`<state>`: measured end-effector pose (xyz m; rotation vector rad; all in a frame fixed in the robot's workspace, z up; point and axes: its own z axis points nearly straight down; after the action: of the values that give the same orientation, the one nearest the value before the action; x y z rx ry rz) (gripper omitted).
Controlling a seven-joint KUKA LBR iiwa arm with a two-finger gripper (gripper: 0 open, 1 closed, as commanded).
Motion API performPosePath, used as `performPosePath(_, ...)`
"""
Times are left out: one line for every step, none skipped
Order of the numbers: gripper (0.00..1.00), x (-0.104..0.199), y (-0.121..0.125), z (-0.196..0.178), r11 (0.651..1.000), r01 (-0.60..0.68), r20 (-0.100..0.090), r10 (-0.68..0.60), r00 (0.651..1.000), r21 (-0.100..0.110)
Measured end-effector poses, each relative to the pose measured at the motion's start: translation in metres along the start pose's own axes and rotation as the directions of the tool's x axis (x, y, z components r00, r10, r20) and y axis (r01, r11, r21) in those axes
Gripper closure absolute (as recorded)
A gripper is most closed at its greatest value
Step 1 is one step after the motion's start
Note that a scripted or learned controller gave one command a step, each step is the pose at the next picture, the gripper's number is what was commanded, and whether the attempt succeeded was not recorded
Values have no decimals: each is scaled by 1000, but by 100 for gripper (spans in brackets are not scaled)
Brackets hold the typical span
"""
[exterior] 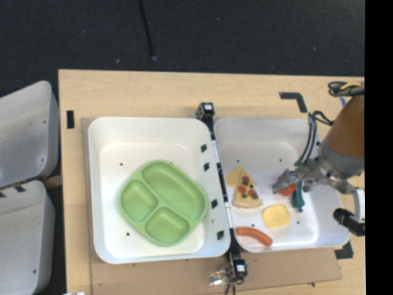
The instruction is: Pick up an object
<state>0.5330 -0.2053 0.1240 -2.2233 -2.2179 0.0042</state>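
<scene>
In the right bin my gripper hangs low, right over a small red-orange piece with a teal piece beside it. Whether it touches them I cannot tell. A toy pizza slice lies to the gripper's left. A yellow round piece sits below the gripper, toward the bin's front. A red sausage lies along the front wall.
The left bin holds a green divided plate. The arm with its orange band stands over the right bin's right side. Black clips line the ridge between the bins. Grey panels stand at far left.
</scene>
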Motion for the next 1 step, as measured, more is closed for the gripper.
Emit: performPosePath(100, -1, 1, -13, 1000, -4, 1, 4, 1000, -6)
